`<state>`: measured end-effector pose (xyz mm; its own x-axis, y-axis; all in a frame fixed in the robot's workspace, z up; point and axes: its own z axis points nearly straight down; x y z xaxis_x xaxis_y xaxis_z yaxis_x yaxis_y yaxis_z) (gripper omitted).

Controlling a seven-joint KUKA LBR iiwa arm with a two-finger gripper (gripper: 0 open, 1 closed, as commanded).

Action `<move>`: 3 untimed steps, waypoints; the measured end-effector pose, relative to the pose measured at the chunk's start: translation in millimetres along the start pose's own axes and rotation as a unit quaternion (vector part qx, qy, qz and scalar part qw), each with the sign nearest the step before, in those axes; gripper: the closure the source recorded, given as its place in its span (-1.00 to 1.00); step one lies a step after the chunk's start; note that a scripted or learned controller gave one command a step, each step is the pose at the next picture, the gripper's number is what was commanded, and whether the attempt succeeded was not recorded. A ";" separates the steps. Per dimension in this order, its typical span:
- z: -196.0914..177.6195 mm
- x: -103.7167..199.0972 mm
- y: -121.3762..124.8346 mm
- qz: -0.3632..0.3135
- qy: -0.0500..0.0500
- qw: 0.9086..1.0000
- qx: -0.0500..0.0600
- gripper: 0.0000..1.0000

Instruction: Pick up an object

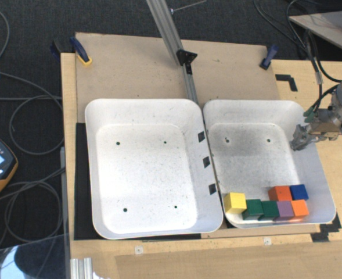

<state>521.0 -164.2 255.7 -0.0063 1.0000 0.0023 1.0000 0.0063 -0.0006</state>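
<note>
Even, fairly bright overhead light falls on the bench, and the two white bins (141, 167) come out near washed-out, with only faint grey shading along their inner walls. Shadows are soft and short, the plainest a dim patch on the right bin's floor (249, 147). Focus is moderate, softening toward the corners, with slight grain throughout

- A robotics lab is showing here: a bare brown plywood bench (130, 68) is sitting on dark carpet.
- Loose black cables (20, 106) are trailing at the frame's left.
- Blue clamps (81, 51) are gripping the board's upper corners.
</note>
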 end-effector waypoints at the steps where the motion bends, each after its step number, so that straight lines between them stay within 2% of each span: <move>1: -7.6 46.9 27.5 -0.001 -0.001 1.000 -0.003 1.00; 3: -3.7 160.3 79.8 -0.001 0.000 1.000 -0.002 1.00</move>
<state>599.7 -3.4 259.7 -0.0079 1.0000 0.0022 1.0000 0.0079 0.0039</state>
